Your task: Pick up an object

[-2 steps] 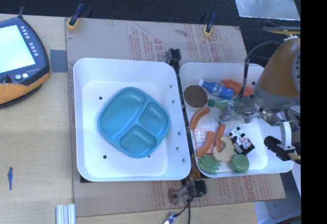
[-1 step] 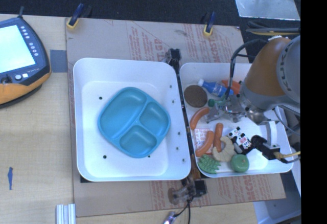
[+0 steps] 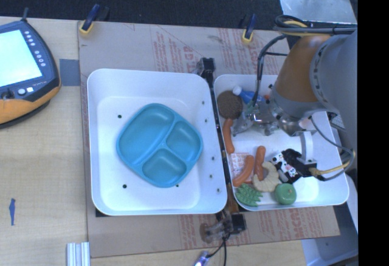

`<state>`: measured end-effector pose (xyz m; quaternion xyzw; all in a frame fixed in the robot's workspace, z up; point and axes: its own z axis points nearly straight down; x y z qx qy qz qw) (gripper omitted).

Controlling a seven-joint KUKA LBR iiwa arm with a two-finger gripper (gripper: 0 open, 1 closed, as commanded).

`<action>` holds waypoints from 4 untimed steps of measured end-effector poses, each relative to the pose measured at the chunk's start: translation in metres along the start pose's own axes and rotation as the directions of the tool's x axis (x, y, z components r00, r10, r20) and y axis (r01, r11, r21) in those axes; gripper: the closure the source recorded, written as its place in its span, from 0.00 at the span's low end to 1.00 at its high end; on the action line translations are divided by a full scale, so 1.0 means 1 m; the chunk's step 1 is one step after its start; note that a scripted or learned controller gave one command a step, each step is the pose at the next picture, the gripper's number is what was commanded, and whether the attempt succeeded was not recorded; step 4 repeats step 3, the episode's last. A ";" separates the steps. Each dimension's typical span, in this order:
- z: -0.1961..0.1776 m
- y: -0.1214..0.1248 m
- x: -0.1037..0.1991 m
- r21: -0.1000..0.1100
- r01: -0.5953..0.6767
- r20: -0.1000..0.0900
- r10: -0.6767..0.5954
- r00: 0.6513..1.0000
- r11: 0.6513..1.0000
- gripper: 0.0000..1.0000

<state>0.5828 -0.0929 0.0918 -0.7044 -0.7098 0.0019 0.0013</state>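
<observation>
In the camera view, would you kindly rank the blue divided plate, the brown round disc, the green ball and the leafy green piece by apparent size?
1. blue divided plate
2. brown round disc
3. green ball and leafy green piece: look alike, not ranked.

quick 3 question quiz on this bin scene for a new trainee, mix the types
1. True or false: the blue divided plate lies in the left bin.
2. Which bin does the arm reach over? A) left bin B) right bin C) neither
3. Fill in: the green ball sits near the right bin's ____ edge, beside the green leafy toy.

Key
1. True.
2. B.
3. Near (bottom of the view).
</observation>
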 end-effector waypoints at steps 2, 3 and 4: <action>-0.008 0.046 -0.003 0.019 -0.003 -0.005 0.003 1.000 1.000 1.00; -0.134 -0.002 0.057 -0.002 -0.002 -0.002 0.002 1.000 1.000 1.00; -0.134 -0.002 0.057 -0.002 -0.002 -0.002 0.002 1.000 1.000 1.00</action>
